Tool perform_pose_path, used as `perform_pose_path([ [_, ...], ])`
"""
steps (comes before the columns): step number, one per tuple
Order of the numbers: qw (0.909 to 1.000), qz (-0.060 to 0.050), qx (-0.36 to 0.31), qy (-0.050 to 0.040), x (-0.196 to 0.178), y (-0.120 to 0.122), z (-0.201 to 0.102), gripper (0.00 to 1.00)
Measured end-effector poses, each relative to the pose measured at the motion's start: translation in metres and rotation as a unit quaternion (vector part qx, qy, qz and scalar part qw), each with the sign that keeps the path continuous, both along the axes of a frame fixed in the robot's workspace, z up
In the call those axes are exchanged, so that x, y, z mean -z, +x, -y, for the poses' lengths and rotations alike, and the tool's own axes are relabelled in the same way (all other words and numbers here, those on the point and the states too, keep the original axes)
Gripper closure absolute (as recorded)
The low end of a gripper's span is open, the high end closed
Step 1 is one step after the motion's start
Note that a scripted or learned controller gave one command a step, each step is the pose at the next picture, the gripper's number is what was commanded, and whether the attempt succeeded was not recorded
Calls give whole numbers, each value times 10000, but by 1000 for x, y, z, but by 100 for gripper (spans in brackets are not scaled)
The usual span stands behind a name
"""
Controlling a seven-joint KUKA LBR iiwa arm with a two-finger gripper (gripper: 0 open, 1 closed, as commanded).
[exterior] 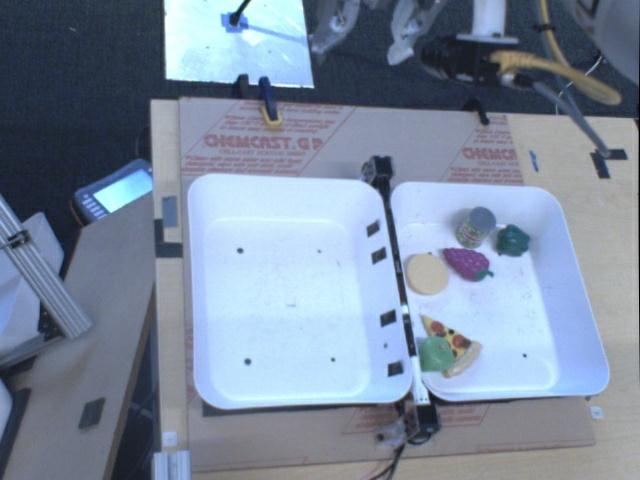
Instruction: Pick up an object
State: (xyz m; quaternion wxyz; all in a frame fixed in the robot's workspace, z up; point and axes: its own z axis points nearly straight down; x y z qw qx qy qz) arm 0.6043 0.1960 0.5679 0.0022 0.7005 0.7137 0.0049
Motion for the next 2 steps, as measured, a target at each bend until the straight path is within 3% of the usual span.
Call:
perform_pose_path([
  [1,10000,13,-14,4,-11,0,0,100],
  [2,10000,11,-16,3,-11,0,0,0],
])
